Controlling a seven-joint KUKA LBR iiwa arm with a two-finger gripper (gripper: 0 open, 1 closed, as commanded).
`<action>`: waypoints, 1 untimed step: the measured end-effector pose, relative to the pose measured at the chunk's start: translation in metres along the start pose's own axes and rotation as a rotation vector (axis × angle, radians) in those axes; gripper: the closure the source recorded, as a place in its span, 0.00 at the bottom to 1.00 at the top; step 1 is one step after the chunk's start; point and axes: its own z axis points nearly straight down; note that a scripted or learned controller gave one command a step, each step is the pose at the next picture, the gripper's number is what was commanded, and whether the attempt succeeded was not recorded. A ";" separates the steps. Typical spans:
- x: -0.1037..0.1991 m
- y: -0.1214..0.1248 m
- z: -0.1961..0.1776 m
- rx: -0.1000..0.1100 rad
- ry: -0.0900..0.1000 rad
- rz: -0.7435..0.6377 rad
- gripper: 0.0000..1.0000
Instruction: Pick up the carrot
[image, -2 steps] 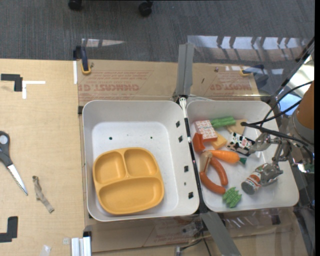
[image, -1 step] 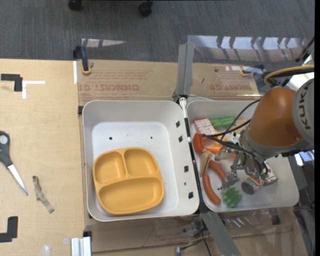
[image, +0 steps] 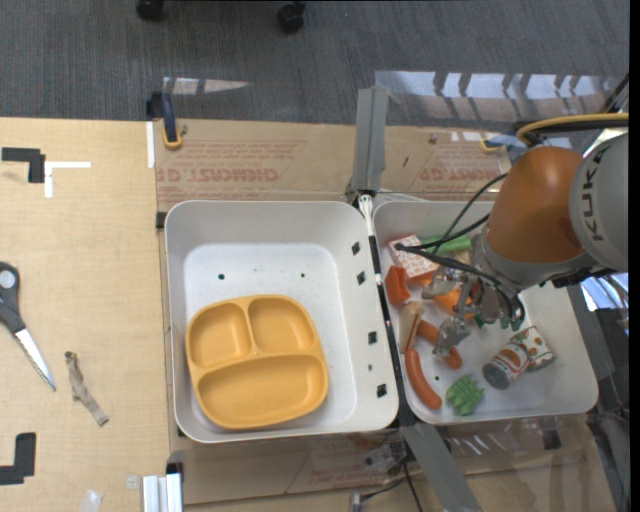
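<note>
Wooden worktop (image: 80, 250) carries 2 white bins. Over the right bin (image: 570, 400) the gripper (image: 462, 322) hangs low among toy food; whether it is spread or pinching I cannot tell. Just left of it lies the carrot (image: 397, 285), near a red sausage (image: 421, 380).

The counter (image: 80, 260) is pale wood on the left of the frame, with brown cardboard (image: 260, 160) along the top. 2 white bins (image: 180, 300) sit side by side on it. Scissors (image: 20, 325) lie at the left edge, a small strip (image: 88, 392) nearby.
</note>
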 end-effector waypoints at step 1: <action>-0.034 0.000 0.000 0.000 0.001 -0.084 0.00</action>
